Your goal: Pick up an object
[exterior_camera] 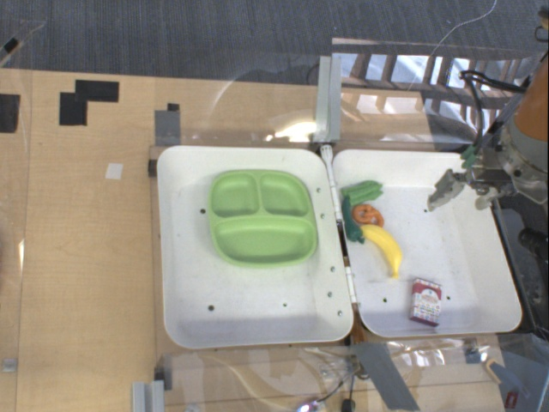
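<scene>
Over the right bin (506,312), near its far right corner, my gripper (452,187) hangs above bare white floor; I cannot tell how it is set, and nothing is seen in it. No pick is made yet. The candidates lie apart from it: a banana (384,249) touching a green-and-orange toy (362,204) by the divider, and a small red box (426,302) toward the near edge. The left bin (184,316) holds a green tray (260,217). Approach, descent and grasp all remain.
</scene>
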Available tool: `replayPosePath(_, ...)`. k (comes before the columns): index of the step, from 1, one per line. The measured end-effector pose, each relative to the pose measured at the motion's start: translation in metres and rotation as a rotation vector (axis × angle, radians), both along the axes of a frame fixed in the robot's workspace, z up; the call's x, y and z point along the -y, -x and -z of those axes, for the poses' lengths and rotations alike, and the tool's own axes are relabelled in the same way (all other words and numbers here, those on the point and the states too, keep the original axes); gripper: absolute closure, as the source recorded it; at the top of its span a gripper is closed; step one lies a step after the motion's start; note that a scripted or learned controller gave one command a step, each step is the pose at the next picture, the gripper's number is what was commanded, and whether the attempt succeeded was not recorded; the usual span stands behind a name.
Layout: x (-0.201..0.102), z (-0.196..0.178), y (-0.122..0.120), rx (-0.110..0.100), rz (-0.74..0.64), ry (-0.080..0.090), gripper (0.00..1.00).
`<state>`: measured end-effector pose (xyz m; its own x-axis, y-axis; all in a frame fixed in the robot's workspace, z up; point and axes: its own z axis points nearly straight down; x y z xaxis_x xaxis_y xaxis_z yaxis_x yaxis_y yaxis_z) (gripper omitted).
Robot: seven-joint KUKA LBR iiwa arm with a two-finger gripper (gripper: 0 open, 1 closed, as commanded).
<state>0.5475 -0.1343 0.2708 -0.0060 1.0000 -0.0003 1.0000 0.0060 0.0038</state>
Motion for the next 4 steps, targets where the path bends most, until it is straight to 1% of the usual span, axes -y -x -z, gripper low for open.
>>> replayPosePath(1,-0.038,0.105,0.0,-0.002,-0.084,0.0,0.0)
replayPosePath(2,0.0,0.179,-0.021,0.011,-0.222,0.002,0.0)
replayPosePath(3,-0.026,0.09,0.016,0.003,-0.259,0.001,0.0)
replayPosePath(4,-0.022,0.179,-0.033,0.015,-0.173,0.004,0.0)
